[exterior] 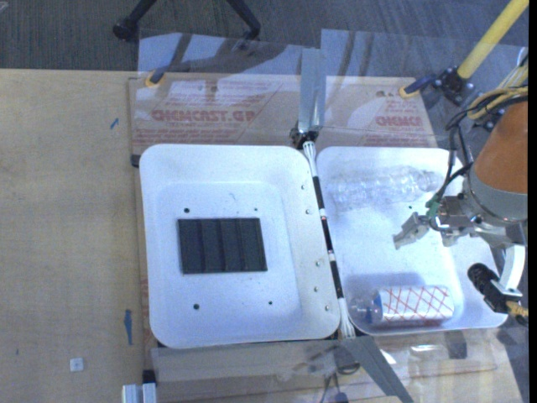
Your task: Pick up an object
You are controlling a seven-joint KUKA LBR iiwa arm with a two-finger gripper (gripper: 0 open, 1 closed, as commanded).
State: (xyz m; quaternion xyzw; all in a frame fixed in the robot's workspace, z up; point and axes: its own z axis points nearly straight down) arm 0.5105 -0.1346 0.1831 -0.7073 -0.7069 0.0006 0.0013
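A clear plastic bottle (376,187) lies on its side at the back of the right bin (369,246). A bottle with a red and white checked label (409,304) lies along that bin's front wall. A dark ribbed rectangular pad (222,245) lies flat in the left bin (226,321). My gripper (413,232) hangs over the middle right of the right bin, between the two bottles and touching neither. Its fingers (406,233) point left and nothing is between them.
The arm's orange band (506,154) and wrist sit over the right bin's right edge, with cables around them. A yellow pole (495,28) slants at the back right. Clear plastic panels stand behind both bins. A chair base (189,7) is on the floor beyond the bench.
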